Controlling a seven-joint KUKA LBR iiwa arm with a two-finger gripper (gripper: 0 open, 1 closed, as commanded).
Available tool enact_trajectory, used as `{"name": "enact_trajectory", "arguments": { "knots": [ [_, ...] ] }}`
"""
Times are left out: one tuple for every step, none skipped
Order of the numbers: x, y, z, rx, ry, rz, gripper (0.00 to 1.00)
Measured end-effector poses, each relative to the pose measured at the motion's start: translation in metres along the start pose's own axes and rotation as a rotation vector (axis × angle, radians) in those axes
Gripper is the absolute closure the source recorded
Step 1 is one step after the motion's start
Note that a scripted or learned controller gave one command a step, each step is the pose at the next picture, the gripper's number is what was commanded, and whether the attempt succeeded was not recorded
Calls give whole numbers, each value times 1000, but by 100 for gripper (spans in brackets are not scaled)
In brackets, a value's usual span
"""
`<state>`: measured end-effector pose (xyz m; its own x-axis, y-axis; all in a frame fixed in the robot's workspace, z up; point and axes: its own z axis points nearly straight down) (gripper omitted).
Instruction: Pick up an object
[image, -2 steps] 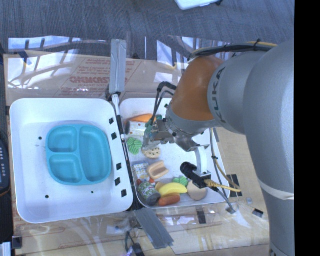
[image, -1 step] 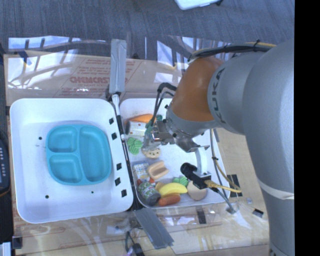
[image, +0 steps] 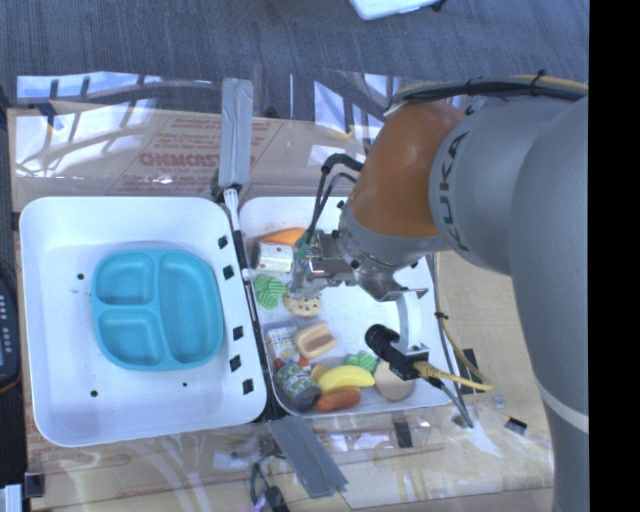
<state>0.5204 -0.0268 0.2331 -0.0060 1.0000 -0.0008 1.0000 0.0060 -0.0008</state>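
Grey arm (image: 480, 190) low over right bin (image: 425, 400), gripper (image: 305, 270) by cookie (image: 301, 303), lining up a pick; grip state unclear.

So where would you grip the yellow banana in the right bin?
Probably across the middle of the banana, coming straight down. It lies flat and lengthwise along the near wall, its narrow width facing up. The red piece and green piece crowd its long sides, so fingers need care.

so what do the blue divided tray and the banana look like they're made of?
Blue divided tray: looks like molded plastic, smooth with a slight sheen, one even turquoise colour and rounded compartment edges. Banana: probably a plastic or rubber toy, uniformly bright yellow and glossy, though the view is too coarse to be sure.
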Motion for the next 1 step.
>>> {"name": "enact_trajectory", "arguments": {
  "knots": [
    [0, 0, 1, 2, 0, 0, 0]
  ]
}}
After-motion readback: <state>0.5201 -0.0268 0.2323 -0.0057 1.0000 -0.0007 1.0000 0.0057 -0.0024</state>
